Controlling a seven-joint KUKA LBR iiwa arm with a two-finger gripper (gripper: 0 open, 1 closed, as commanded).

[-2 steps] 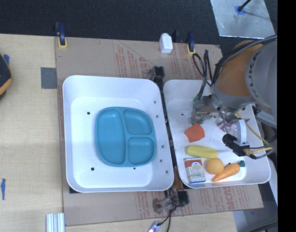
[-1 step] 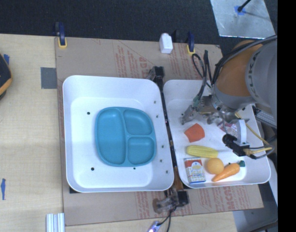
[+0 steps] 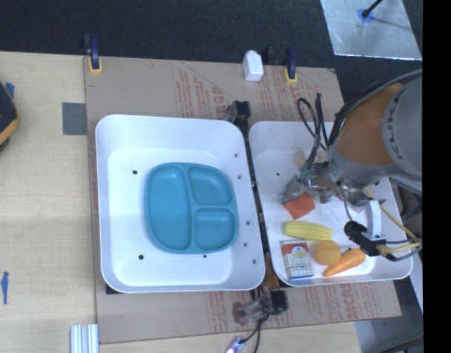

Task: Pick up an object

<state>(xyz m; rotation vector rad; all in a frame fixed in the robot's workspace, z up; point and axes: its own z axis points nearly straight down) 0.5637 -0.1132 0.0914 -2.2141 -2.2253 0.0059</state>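
Observation:
My gripper (image 3: pixel 297 190) reaches down into the right bin (image 3: pixel 269 153) from the right, its tips just above and touching the upper edge of an orange-red block (image 3: pixel 300 207). Below the block lies a yellow corn cob (image 3: pixel 307 231). Further toward the front sit a small red and white box (image 3: pixel 297 260), a round yellow-orange fruit (image 3: pixel 327 252) and an orange carrot (image 3: pixel 344 263). The grey arm with its orange band (image 3: pixel 365 131) covers the right bin's upper right part.
The left bin (image 3: pixel 122 145) holds a blue divided plate (image 3: pixel 191 207). Black cables (image 3: pixel 313 120) loop over the right bin's back rim. A black and white fitting (image 3: pixel 365 230) sits by the carrot. Clamps hold the cardboard base at the back.

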